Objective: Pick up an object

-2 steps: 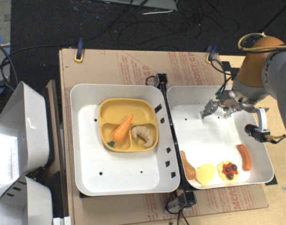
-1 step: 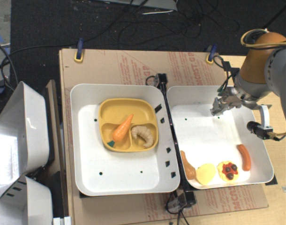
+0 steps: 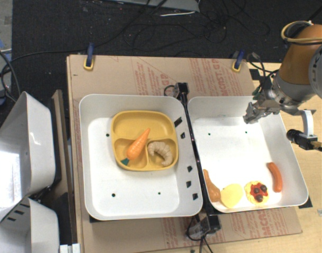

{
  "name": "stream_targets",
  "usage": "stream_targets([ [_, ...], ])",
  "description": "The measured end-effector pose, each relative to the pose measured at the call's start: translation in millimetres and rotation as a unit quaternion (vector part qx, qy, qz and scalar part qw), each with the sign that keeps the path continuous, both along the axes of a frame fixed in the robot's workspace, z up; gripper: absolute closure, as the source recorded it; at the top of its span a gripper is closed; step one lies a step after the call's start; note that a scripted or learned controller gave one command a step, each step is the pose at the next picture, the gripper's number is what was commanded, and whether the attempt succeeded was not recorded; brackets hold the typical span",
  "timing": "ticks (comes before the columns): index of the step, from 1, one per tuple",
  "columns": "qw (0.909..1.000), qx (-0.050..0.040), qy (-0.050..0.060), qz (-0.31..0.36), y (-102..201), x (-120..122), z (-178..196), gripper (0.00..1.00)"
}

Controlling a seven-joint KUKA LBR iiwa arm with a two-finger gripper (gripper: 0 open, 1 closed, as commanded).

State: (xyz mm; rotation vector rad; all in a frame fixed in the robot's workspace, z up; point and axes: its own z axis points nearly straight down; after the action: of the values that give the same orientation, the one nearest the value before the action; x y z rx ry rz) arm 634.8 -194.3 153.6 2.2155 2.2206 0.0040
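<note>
Reaching into the right bin (image 3: pixel 240 141) from the far right corner, the claw (image 3: pixel 254 114) hangs above that bin's upper edge, well apart from any toy food, and nothing sits between its fingers; whether they are spread or pinched I cannot tell at this angle. No object has been picked yet, so the step in hand looks like the approach. The nearest candidates lie along the bin's near wall: an orange sausage (image 3: pixel 275 176) lying roughly lengthwise by the right wall, a small tart with red and dark berries (image 3: pixel 257 191), a pale yellow round slice (image 3: pixel 231 195) just beside it, and a tan drumstick-like piece (image 3: pixel 211 186) touching the left wall. To do this well, I would judge the sausage the safest choice, since it lies apart from its neighbours: the claw should travel toward the viewer, line up across its narrow width, and descend straight so neither fingertip strikes the bin wall. The flat slice and tart look harder to pinch, and the drumstick hugs the corner. In the left bin (image 3: pixel 97 157) a yellow divided plate (image 3: pixel 145 121) holds a toy carrot (image 3: pixel 138 144) and a curled shrimp (image 3: pixel 162 152), farther from the arm across the desk (image 3: pixel 134 73).
</note>
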Motion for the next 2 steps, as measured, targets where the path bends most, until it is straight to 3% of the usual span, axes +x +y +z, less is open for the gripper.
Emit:
stream_targets([
  [1,1.0000,-0.0004,-0.001,0.000,0,2,52,1.00],
  [2,1.0000,0.0014,0.003,0.002,51,-21,55,1.00],
])
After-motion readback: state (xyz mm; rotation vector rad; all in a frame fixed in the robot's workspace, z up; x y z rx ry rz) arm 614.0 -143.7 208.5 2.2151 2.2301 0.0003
